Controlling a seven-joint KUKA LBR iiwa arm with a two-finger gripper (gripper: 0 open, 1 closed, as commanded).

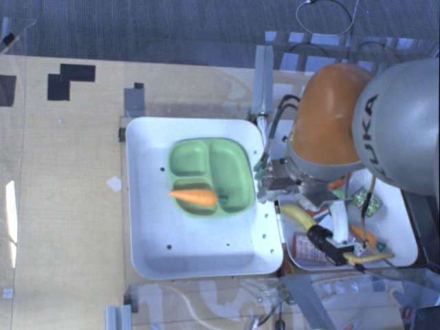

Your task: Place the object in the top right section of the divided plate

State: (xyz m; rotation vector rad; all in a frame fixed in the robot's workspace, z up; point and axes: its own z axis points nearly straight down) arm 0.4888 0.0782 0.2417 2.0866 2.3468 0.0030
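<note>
A green divided plate lies in the left white bin. An orange toy carrot rests across the plate's lower left section, its green stem end pointing right towards the large section. My gripper hangs under the orange-banded wrist over the wall between the two bins, just right of the plate's right rim. It is apart from the carrot, and the wrist hides most of it.
The right bin holds a banana, a printed packet, a small orange piece and a green-wrapped item. The arm covers much of that bin. Bare white floor surrounds the plate in the left bin.
</note>
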